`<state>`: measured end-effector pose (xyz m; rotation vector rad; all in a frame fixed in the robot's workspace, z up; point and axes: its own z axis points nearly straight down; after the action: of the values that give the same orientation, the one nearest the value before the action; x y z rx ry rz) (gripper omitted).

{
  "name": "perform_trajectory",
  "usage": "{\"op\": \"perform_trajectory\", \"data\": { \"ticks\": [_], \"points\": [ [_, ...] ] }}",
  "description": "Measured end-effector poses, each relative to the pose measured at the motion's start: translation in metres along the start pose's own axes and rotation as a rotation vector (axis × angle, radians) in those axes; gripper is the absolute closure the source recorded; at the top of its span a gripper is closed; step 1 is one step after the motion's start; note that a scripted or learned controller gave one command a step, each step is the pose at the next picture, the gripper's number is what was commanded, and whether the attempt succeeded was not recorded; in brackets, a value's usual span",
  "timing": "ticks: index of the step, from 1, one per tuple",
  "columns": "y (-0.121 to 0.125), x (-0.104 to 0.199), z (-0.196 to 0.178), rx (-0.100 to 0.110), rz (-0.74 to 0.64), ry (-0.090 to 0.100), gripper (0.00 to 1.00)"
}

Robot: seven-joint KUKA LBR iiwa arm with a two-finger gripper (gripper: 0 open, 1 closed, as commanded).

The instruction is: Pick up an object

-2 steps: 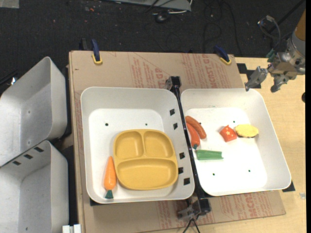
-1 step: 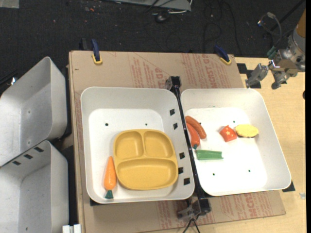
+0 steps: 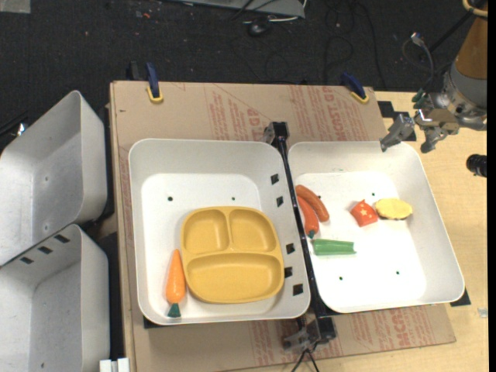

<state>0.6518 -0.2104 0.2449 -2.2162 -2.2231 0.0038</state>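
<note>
My gripper point(image 3: 412, 136) hangs over the far right corner of the right bin point(image 3: 434, 208), fingers spread open and nothing between them. In that bin lie two orange-red sausages point(image 3: 309, 206) by the left wall, a green pepper strip point(image 3: 334, 247) just below them, a small red piece point(image 3: 364, 212) and a yellow slice point(image 3: 394, 208) touching it on the right. The left bin point(image 3: 147, 208) holds a yellow divided tray point(image 3: 231, 254) and an orange carrot point(image 3: 175, 278) lying beside the tray's left edge.
A black divider clamp point(image 3: 279, 134) sits between the bins at the far edge. Two white spare bins point(image 3: 46, 231) stand off the bench to the left. Blue clips point(image 3: 154, 83) hold the cardboard at the back.
</note>
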Motion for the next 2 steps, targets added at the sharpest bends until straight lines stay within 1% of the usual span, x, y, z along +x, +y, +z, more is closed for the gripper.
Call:
{"op": "perform_trajectory", "data": {
  "ticks": [1, 2],
  "points": [
    [0.003, 0.001, 0.044, 0.0, 0.0, 0.0, 0.0],
    [0.004, 0.005, 0.107, 0.002, 0.0, 0.001, 0.0]
  ]
}}
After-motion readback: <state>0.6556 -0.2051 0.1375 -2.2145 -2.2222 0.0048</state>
